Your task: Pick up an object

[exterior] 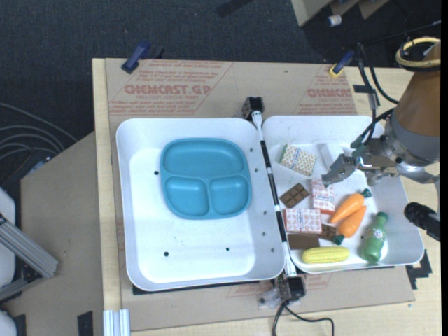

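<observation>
- Take the orange carrot (349,214) in the right bin (308,128) as your landmark; everything below is placed against it.
- Your gripper (339,172) hangs above and a little to the left of the carrot, over the bin's open middle, with the grey arm (413,142) reaching in from the right behind it.
- You cannot tell from this slant whether the gripper is spread or pressed together, and nothing shows clearly between its tips.
- Just left of the carrot, touching its leafy end, you see a small red-and-white packet (323,195).
- Further left of the carrot lies a brown chocolate bar (295,195), tilted.
- Up and left of the carrot, past the gripper, sits a white patterned box (299,159).
- Below and left of the carrot is another red-and-white packet (304,220), with a dark brown block (302,241) just beneath it.
- Directly below the carrot, along the bin's near wall, lies a yellow corn cob (325,255).
- Right of and slightly below the carrot stands a green bottle (374,238), lying on its side with its cap toward the carrot.
- Well to the left of the carrot, across the divider, the left bin (140,236) holds a blue divided plate (206,177).
</observation>
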Controlling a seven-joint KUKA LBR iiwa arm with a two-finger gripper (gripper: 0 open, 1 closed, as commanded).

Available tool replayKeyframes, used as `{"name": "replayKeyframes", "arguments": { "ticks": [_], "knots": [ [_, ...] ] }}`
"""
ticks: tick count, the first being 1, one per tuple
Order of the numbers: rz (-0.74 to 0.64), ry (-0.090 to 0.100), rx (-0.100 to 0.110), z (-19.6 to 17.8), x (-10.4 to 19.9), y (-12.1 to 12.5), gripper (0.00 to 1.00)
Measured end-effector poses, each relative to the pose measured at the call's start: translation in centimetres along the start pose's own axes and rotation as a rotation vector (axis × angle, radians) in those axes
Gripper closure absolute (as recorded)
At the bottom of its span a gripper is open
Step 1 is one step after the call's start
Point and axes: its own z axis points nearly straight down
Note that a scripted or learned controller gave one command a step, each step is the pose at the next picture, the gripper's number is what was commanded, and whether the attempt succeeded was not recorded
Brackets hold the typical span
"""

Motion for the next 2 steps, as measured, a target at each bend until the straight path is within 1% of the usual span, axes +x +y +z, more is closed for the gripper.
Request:
{"name": "replayKeyframes", "arguments": {
  "ticks": [1,2],
  "knots": [
    [0.001,0.0,0.0,10.9,-4.3,2.5,0.0],
    [-0.001,-0.001,-0.002,17.1,-1.1,9.1,0.0]
  ]
}}
